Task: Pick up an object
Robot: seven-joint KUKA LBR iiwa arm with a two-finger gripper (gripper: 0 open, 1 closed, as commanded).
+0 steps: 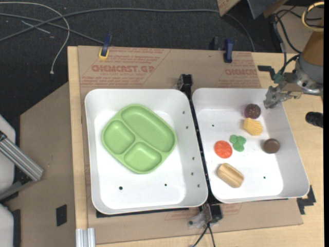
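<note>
- The tool (pixel 271 100) is seen at the upper right rim of the right bin (pixel 293 153); nothing is seen between its fingers, and their opening cannot be told.
- Just beside it lies a dark maroon round item (pixel 252 110), touching a yellow piece (pixel 253 126).
- A brown ball (pixel 271 146), green broccoli (pixel 237 142), red tomato (pixel 223 148) and bread roll (pixel 230 175) are spread below.
- A green divided plate (pixel 138 138) is held in the left bin (pixel 103 189).

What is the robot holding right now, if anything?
Nothing, as far as the view shows. The gripper hangs over the right bin's far right corner with no object in it; the nearest item, a dark round piece, lies apart from it in the bin.
</note>
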